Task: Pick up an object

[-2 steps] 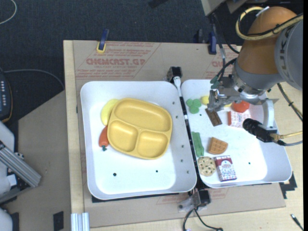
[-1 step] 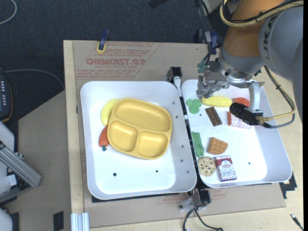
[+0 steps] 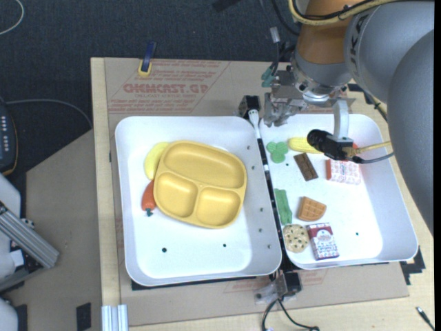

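Note:
My gripper (image 3: 308,119) hangs over the back of the right bin (image 3: 386,205), under the orange band of the arm (image 3: 331,19). Its two fingers stand apart, one finger (image 3: 277,110) near the bin's back left corner and the other to the right, with nothing between them. Just in front of it lie a yellow banana (image 3: 298,144) and a green toy piece (image 3: 277,150). Further forward are a brown chocolate bar (image 3: 306,166), a red-and-white packet (image 3: 343,172), a waffle (image 3: 311,208), a cookie (image 3: 295,238), a red box (image 3: 322,241) and a green stick (image 3: 283,206).
The left bin (image 3: 138,247) holds a yellow divided tray (image 3: 200,183), with an orange carrot (image 3: 148,197) and a yellow piece (image 3: 154,157) tucked against its left side. A black plug with a yellow cable (image 3: 331,143) hangs from the arm over the right bin.

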Available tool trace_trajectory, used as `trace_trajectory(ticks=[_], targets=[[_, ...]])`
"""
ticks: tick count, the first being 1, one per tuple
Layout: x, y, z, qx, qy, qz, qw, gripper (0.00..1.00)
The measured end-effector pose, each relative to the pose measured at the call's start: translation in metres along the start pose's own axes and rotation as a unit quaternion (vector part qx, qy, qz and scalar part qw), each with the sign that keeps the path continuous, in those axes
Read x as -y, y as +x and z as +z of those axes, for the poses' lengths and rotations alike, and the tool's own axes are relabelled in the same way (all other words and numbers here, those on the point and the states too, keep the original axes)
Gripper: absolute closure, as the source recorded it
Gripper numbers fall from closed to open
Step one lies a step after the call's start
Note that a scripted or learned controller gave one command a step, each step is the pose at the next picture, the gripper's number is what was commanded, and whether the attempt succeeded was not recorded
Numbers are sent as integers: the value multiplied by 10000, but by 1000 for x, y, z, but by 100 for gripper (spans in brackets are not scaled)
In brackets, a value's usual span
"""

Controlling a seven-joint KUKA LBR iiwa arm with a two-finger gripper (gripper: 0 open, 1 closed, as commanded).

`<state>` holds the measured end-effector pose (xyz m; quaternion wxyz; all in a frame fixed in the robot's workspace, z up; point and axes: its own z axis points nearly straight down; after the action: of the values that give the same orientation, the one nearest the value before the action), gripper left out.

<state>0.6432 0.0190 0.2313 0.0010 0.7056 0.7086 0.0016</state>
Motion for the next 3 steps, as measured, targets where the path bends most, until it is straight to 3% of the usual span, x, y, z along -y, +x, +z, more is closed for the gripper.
trace_trajectory(ticks=[1, 2, 3], targets=[[-4, 7, 5, 9, 4, 16, 10000, 100], [-17, -6, 13, 15, -1, 27, 10000, 100], [-10, -7, -3, 9, -4, 25, 10000, 100]])
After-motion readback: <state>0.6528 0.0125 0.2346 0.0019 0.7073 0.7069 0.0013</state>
